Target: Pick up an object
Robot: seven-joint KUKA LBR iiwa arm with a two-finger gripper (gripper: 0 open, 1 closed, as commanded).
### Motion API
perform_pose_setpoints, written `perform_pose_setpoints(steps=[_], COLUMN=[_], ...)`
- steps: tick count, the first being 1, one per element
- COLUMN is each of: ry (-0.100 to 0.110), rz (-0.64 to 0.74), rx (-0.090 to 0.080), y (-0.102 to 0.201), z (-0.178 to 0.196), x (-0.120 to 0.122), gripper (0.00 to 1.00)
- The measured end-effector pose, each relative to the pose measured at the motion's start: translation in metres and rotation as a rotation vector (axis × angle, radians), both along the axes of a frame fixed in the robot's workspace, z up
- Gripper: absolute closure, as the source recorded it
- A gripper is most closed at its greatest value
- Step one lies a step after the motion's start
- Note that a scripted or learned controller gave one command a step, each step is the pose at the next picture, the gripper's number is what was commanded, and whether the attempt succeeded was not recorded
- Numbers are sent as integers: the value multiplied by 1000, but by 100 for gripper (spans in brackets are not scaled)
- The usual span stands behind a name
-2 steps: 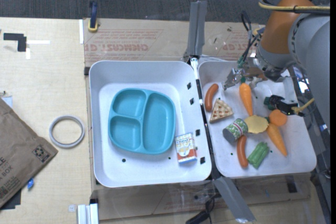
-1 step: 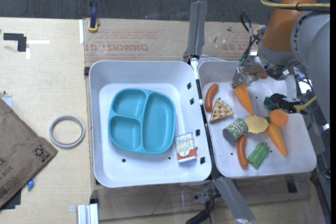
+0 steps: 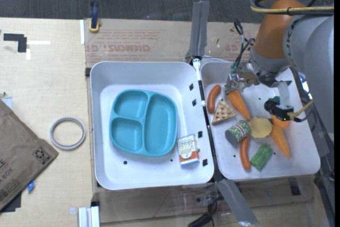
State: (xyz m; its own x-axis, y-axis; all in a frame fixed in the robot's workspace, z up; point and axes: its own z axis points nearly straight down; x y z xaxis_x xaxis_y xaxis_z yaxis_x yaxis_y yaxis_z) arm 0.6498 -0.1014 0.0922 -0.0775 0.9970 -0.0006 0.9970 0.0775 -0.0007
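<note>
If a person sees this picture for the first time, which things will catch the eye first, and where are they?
First comes the big turquoise plastic plate with three compartments, lying in the left white bin. Next is the heap of small toy foods in the right white bin, among them an orange carrot and a pizza slice. The grey arm with its orange band reaches over that bin's far side.

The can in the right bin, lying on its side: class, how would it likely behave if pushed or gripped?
The can lies on its side, so a push across its length would probably roll it. It looks like toy food, so likely light. Its rounded wall may slip from two fingers unless gripped squarely. The yellow piece and sausage beside it could block a roll.
</note>
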Motion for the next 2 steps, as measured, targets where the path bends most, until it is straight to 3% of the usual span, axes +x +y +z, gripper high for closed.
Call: perform_pose_setpoints(steps=[1, 2], ry=[-2, -1], rz=[-188, -209], rx=[-1, -1], y=[-84, -21], z=[0, 126], x=[9, 9], gripper=[100, 100])
